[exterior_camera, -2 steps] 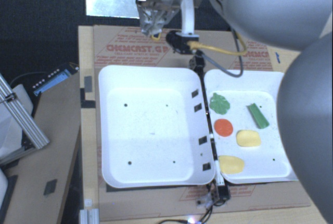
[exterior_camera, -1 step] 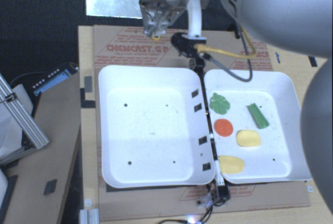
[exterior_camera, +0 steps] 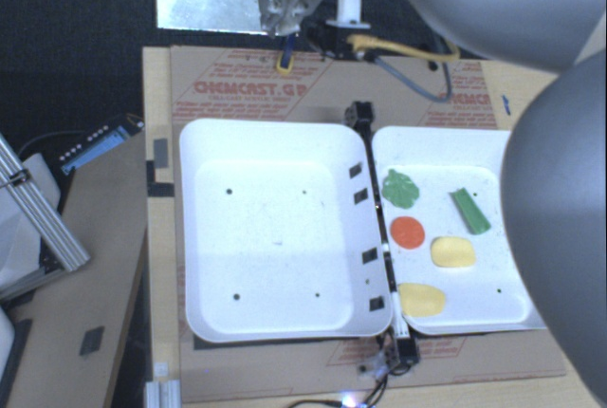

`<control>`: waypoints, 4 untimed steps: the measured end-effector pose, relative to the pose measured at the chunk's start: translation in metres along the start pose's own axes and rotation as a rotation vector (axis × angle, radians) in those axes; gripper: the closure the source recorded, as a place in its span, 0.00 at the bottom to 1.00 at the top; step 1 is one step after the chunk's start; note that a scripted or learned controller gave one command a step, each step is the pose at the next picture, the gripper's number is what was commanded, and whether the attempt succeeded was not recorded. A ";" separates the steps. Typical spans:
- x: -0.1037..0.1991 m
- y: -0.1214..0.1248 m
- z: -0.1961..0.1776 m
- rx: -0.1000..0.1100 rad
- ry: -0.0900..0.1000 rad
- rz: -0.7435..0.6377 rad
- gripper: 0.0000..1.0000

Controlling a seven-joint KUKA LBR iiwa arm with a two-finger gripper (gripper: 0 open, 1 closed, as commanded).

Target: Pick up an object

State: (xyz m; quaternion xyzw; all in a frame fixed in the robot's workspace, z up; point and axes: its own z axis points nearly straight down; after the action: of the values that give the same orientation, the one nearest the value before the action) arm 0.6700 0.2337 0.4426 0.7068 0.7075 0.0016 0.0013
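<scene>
Nearest the camera, at six o'clock in the right bin, lies a pale yellow lump, its long axis running nine to three. Just beyond it, toward one o'clock, sits a second yellow piece, also stretched roughly nine to three. Beside that, at its ten o'clock, is a round orange-red disc, with no long axis to speak of. Farther back, a green leafy piece rests close to the black divider between the bins. At its three o'clock, well apart from it, lies a green stick, its long axis running from eleven to five, the far end pointing toward eleven. All five things lie in the right bin. The left bin lies at nine o'clock of the divider.

My arm sweeps in from three o'clock, its grey bulk covering the right bin's outer edge, then curves up across the top of the view. My claw hangs at twelve o'clock, past both bins, over the cardboard beyond the left bin, pointing down. It is well apart from every object, and nothing sits between its fingers. Whether they stand apart or together, I cannot tell.
</scene>
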 end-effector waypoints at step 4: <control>0.001 -0.157 -0.034 0.005 0.001 -0.005 1.00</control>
State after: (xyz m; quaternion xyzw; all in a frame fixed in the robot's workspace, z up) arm 0.5130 0.2341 0.4758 0.7051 0.7091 -0.0001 -0.0008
